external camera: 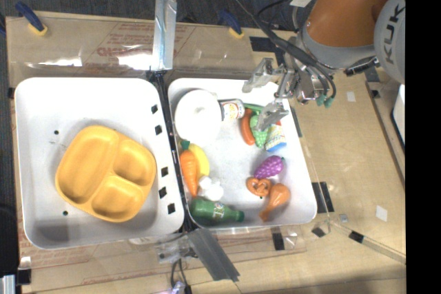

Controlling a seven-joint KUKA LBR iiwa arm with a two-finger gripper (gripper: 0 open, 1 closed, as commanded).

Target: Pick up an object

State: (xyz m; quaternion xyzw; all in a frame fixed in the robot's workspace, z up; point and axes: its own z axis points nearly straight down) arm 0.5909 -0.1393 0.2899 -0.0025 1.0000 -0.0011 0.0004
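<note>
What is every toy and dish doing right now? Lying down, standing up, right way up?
Yellow divided plate: right way up, in the left bin.
White bowl: in the right bin.
Green bottle: lying on its side.
Carrot: lying flat.
Grapes: lying loose.
Drumstick: lying flat.
End effector: above the right bin.

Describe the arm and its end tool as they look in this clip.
The arm is grey with a wide, glossy orange band above the wrist and part of dark lettering on its shell. Black cables loop along it. The gripper is a small bare-metal assembly with thin wires.
</note>
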